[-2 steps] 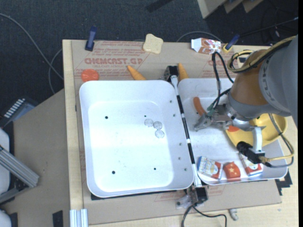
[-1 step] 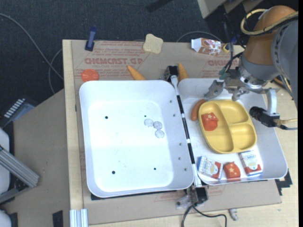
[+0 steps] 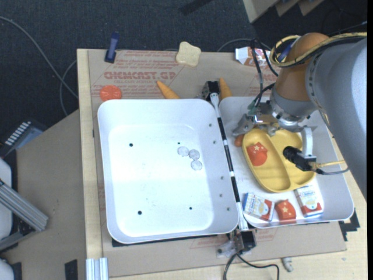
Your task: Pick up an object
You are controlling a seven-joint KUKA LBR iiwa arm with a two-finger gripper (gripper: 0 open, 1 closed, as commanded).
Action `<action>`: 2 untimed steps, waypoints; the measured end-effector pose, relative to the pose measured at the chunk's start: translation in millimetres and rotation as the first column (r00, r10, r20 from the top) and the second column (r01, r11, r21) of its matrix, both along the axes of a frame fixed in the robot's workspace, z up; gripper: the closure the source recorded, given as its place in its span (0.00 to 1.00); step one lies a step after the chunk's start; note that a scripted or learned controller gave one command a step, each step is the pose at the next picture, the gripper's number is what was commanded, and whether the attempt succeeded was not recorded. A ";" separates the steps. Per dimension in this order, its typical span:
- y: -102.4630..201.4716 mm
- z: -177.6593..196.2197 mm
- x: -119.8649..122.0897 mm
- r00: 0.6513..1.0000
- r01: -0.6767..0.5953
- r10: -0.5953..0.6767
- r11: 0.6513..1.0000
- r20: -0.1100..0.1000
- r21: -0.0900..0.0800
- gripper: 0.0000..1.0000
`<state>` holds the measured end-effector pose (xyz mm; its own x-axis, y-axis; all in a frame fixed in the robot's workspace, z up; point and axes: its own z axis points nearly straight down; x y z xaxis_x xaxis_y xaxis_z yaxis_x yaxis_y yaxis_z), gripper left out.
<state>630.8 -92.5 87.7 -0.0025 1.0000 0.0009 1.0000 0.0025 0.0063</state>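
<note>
Clearly, your hand (image 3: 271,124) hung over the right bin (image 3: 344,206) at the upper end of the yellow divided dish (image 3: 274,171), whose long axis ran away toward the near-right, though I couldn't tell its opening or hold.

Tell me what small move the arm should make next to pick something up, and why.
Probably lower the gripper slightly onto the yellow dish: it hangs over that dish's upper edge in the right bin, and nothing shows between its fingers.
</note>
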 end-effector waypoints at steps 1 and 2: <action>2.0 12.1 1.0 1.000 0.000 0.000 1.000 0.000 0.003 1.00; 64.1 97.8 -48.3 1.000 0.001 -0.001 1.000 -0.005 0.000 1.00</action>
